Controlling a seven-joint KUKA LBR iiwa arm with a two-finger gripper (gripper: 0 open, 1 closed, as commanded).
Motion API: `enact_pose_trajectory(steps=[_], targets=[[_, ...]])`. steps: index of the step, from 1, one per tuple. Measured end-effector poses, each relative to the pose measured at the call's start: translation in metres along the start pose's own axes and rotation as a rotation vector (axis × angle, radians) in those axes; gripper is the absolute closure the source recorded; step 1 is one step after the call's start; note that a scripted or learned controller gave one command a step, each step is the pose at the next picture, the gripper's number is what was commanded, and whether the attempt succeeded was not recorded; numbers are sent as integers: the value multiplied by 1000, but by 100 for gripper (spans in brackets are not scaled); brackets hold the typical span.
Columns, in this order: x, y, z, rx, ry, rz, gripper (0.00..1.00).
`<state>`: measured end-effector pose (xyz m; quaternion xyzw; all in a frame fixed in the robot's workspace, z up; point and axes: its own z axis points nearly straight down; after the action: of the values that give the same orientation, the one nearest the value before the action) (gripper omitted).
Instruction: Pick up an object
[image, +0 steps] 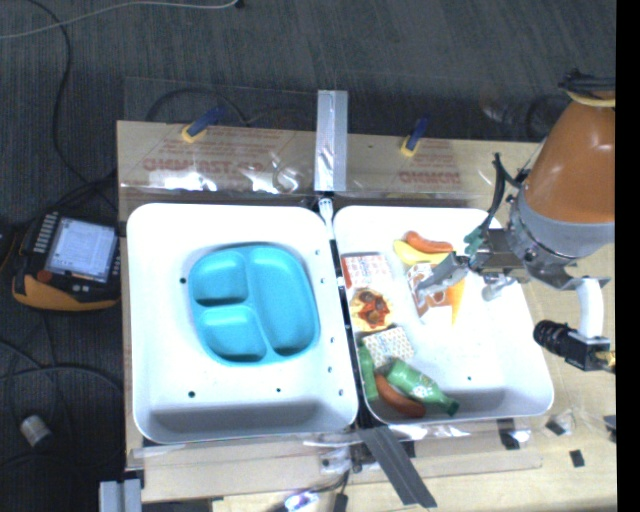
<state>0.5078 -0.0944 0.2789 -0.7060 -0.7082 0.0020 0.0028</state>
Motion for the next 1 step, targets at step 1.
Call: enact_pose_trajectory(steps=[1], targets=[[-43,51,58,0,-1,11,0]])
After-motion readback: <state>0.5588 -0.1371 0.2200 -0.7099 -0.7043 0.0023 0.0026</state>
